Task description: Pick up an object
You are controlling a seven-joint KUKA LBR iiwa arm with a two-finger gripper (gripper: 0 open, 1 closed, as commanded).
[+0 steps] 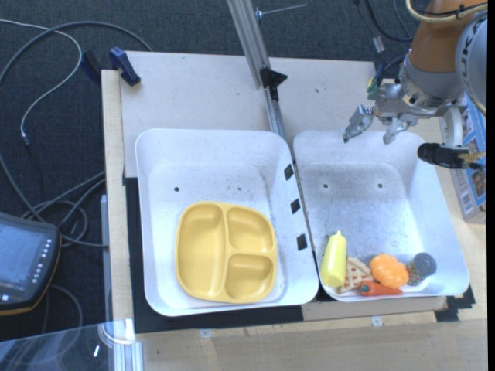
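My gripper (373,130) hangs above the far edge of the right bin (363,188), fingers spread open with nothing between them. Far from it, along the right bin's near edge, lie a yellow bottle (334,259), a waffle piece (356,273), an orange fruit (387,269), a small carrot (377,289) and a grey round can (422,267).
A yellow divided plate (227,251) lies in the left bin (201,161). A slanted metal pole (249,22) rises between the bins from the back. A blue clamp (124,65) sits at the bench's far left corner. Cables and a tablet (23,261) lie on the floor, left.
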